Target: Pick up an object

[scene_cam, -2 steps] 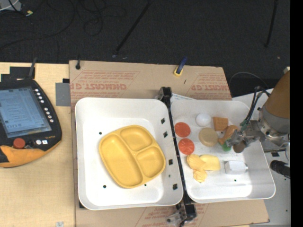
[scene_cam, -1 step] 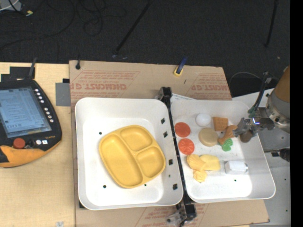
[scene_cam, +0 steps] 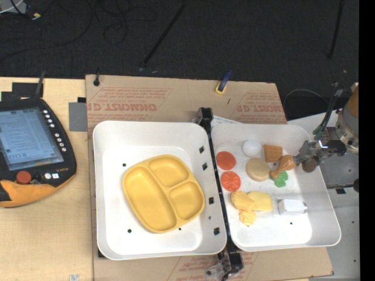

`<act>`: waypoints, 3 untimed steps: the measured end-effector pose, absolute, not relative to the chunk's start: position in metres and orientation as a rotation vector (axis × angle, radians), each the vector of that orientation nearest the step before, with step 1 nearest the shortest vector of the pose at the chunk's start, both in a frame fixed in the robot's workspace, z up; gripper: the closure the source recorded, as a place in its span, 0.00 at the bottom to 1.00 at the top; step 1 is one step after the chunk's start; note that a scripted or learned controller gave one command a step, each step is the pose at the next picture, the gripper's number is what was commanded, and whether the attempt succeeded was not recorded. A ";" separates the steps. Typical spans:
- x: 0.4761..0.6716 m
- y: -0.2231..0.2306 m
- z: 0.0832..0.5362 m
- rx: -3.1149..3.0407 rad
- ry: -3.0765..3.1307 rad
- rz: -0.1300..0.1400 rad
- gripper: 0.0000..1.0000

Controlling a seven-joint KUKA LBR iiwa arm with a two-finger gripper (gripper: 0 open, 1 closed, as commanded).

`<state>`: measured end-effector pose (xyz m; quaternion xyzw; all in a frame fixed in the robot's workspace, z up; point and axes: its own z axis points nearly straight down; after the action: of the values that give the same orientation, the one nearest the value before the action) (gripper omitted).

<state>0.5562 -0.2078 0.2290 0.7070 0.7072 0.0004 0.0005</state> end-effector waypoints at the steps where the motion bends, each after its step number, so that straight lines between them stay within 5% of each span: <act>1: 0.532 -0.153 0.228 2.222 2.228 -0.002 1.00; 3: 0.515 -0.048 0.231 2.221 2.229 -0.002 1.00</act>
<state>0.5146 -0.0480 0.2308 0.7058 0.7084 -0.0006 -0.0026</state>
